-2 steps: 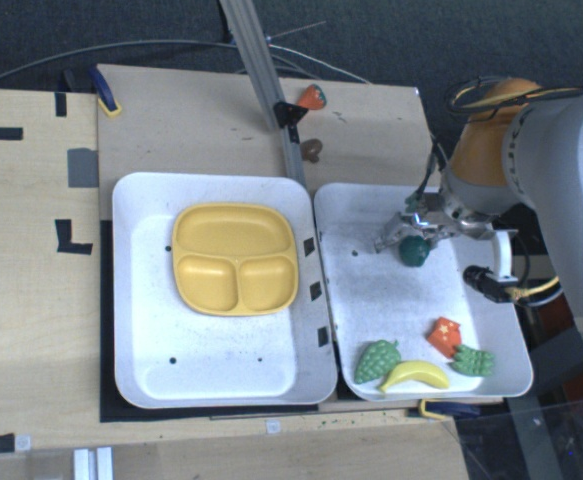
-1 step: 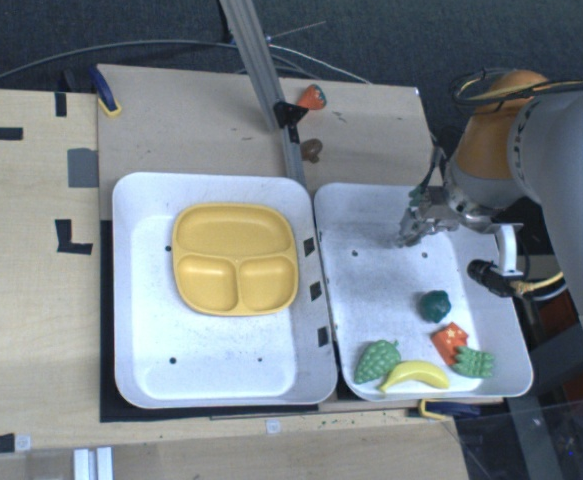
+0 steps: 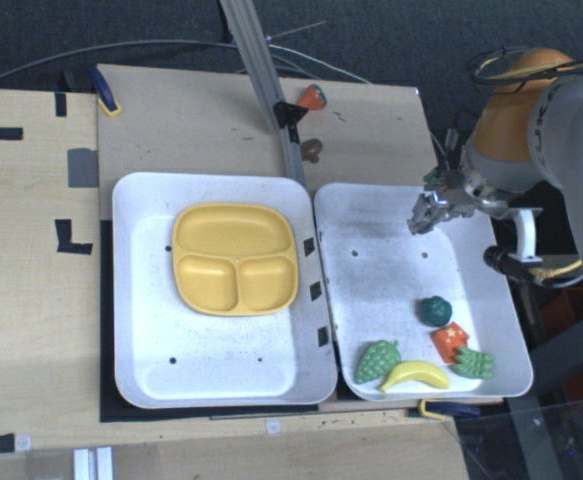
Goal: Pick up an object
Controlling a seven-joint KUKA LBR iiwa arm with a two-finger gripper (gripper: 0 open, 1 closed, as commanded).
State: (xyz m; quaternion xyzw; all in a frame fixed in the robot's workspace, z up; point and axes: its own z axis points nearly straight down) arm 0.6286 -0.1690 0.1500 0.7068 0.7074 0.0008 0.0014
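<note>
My gripper (image 3: 423,218) hangs over the upper part of the right bin (image 3: 391,268), with nothing seen between its fingers. Toy foods lie in that bin's lower right corner, well below the gripper: a dark teal round piece (image 3: 434,311), a red-orange piece (image 3: 449,340), a green leafy piece (image 3: 474,364), a green grape bunch (image 3: 376,360) and a yellow banana (image 3: 416,375).
A yellow three-compartment plate (image 3: 236,257) lies in the upper part of the left bin (image 3: 151,358). A grey pole (image 3: 256,48) runs up from the bins' shared top edge. A small red object (image 3: 313,96) lies on the bench behind the bins.
</note>
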